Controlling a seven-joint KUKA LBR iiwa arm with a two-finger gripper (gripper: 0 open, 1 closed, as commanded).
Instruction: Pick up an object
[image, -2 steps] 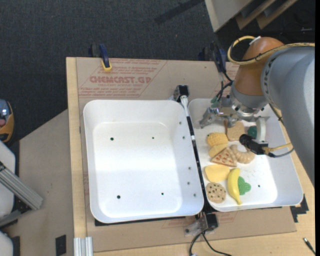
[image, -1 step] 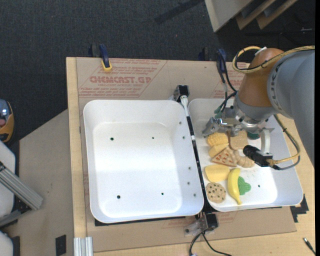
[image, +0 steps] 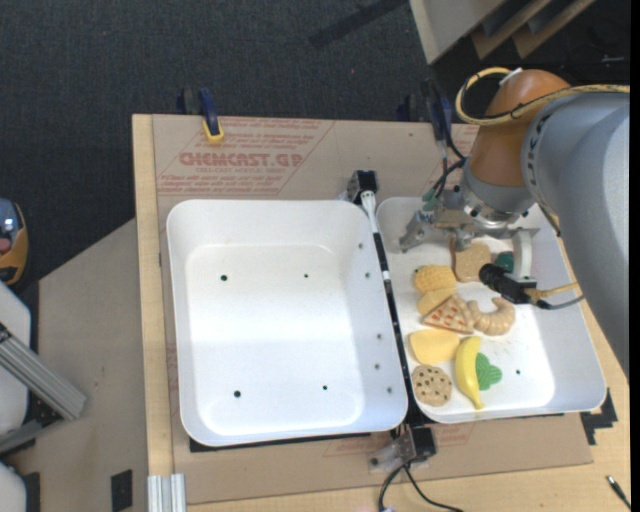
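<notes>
No object is seen to be lifted yet: the pincer (image: 470, 238) is lowered into the right bin (image: 560, 390), its state cannot be told, and the toy foods (image: 455, 330) lie just below it.

Two white bins, left one (image: 270, 320) and right one (image: 540, 385), one cookie (image: 431, 384), one banana (image: 467, 372), one green piece (image: 488, 372), one pizza slice (image: 450, 316), one shrimp-like piece (image: 495, 320), two yellow pieces (image: 434, 278) (image: 433, 346), one tan slab (image: 469, 264)
</notes>
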